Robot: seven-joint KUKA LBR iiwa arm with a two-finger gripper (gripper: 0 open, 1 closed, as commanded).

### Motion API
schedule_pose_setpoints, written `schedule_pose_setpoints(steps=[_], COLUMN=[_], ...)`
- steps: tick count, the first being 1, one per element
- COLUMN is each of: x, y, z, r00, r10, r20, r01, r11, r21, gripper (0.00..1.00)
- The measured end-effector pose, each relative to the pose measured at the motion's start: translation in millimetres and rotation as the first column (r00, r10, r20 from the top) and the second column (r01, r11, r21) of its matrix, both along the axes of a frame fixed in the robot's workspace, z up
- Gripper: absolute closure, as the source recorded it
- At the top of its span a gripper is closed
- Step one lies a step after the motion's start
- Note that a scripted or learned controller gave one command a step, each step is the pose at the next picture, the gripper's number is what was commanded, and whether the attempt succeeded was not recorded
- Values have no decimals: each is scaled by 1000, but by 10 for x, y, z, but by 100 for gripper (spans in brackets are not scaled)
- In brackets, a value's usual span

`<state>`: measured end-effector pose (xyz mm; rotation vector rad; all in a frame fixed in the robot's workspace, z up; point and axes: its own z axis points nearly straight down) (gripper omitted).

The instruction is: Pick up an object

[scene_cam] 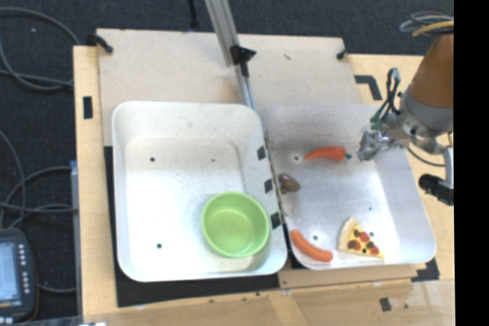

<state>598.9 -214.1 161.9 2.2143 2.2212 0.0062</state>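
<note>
Pincer (369,146) hovers low in the right bin (397,198), just right of the carrot (326,154); whether it is open I cannot tell, and nothing shows in it; best shift left, centre over the carrot, descend squarely, then close.

One fixed camera looks down at a slant (from well above) on both bins (130,164).

No text, label, brand or number can be read — not on either bin, nor the bench.
</note>
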Motion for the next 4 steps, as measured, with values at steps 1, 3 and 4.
schedule_pose_setpoints(steps=[1, 3, 4], x=[9, -51, -5], y=[6, 466, 961], z=[653, 865, 904], r00=[1000, 1000, 1000], r10=[2, 2, 4], r20=[3, -6, -5], r01=[-2, -2, -4], r11=[1000, 1000, 1000], r21=[-2, 0, 2], gripper=[100, 100, 100])
